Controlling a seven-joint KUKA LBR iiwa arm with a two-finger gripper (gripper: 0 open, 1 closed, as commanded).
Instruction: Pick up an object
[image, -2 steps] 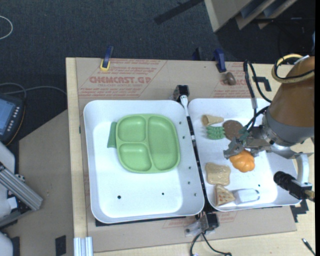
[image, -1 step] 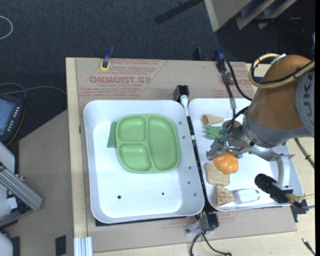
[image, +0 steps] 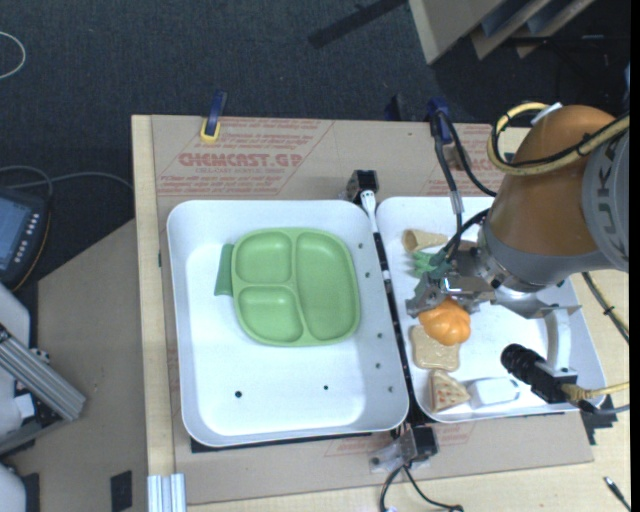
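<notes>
Two bins side by side, mid-frame. Left bin (image: 200, 385): divided plate (image: 295, 285) in its upper middle.

Right bin (image: 420, 212): items in a column along its left wall. From top of frame down:
- small wedge (image: 422, 240)
- leafy piece (image: 430, 263)
- round fruit (image: 445, 323)
- bread slice (image: 433, 353), touching the fruit
- second wedge (image: 448, 390)

Gripper (image: 447, 287) sits between leafy piece and fruit.
</notes>
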